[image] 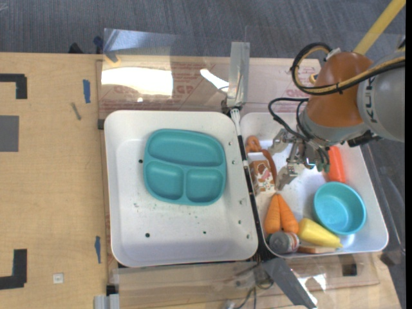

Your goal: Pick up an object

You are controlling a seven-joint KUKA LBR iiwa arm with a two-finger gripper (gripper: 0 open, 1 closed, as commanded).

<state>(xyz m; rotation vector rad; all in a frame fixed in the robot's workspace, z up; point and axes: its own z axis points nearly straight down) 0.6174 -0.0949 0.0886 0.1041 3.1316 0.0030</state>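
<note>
The shallow plastic left bin [122,192] is white, flecked with small dark specks, and the divided three-compartment plate [185,166] in it is teal. The right bin [373,227] is white too. In it, the round plastic bowl [339,208] is a brighter sky blue — next to it a yellow wedge-shaped toy [317,233] and two orange toy carrots [280,214]. A slim orange-red piece [335,163] lies at the far side. The flat wooden counter [48,185] is pale tan with black corner marks and blue tape bits.

Arm [386,102] cut off at right
</note>
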